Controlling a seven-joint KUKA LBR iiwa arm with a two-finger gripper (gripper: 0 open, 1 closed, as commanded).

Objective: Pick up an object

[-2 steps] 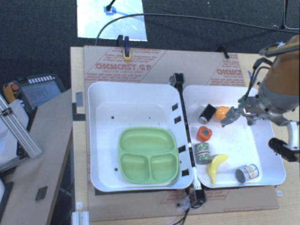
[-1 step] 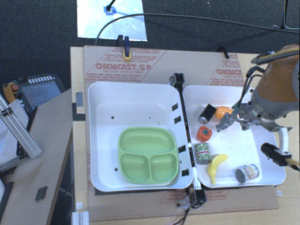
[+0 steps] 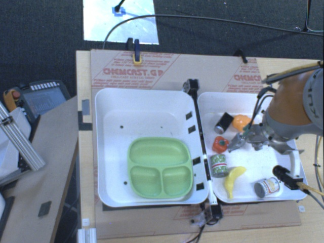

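The right bin (image 3: pixel 283 196) holds several small things. A black cylinder (image 3: pixel 223 121) lies at the back left, with an orange fruit (image 3: pixel 241 121) beside it. A red pepper-like piece (image 3: pixel 220 144) sits below them, then a green-and-white can (image 3: pixel 218 165). A yellow banana (image 3: pixel 233 179) and a silver can with a label (image 3: pixel 267 187) lie near the front wall. My gripper (image 3: pixel 244 138) hangs low over the middle of this bin, just right of the red piece and just below the orange fruit. I see nothing held in it.
The left bin (image 3: pixel 111 135) holds a green divided plate (image 3: pixel 160 167) at its front. A black divider strip (image 3: pixel 197 135) runs between the bins. The arm's orange band (image 3: pixel 293 103) hangs over the right bin's back right.
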